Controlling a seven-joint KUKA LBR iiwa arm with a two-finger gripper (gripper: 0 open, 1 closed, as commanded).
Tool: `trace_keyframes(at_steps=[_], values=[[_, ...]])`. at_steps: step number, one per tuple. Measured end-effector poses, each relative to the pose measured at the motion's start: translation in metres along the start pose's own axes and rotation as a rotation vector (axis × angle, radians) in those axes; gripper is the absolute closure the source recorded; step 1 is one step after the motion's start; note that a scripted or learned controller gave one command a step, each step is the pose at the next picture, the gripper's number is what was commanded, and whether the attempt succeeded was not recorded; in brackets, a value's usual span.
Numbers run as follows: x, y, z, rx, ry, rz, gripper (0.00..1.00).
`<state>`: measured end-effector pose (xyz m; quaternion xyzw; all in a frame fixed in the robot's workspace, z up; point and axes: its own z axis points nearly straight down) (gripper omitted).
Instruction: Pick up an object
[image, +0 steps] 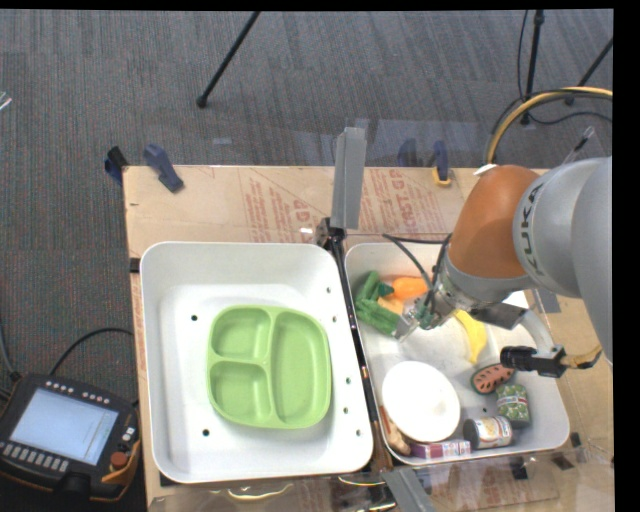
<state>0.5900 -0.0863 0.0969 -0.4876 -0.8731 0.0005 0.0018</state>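
Camera view: arm (530, 235) bent down into right bin (545, 430), pincer (418, 320) by green object (374, 303); grip state unclear.

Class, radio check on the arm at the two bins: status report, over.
Gripper low in right bin, fingers unclear. Tip beside green toy and orange piece; nothing seen held. Banana and white bowl crowd close. Green tray sits in left bin.
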Motion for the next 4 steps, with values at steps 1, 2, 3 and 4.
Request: trace_keyframes(at_steps=[1,2,3,4], values=[[0.0,0.0,0.0,0.001,0.0,-0.001,0.0],[-0.035,0.035,0.012,0.019,0.012,-0.052,0.0],[-0.034,0.039,0.002,0.011,0.005,-0.058,1.0],[0.022,0.08,-0.097,-0.013,-0.009,-0.083,1.0]])
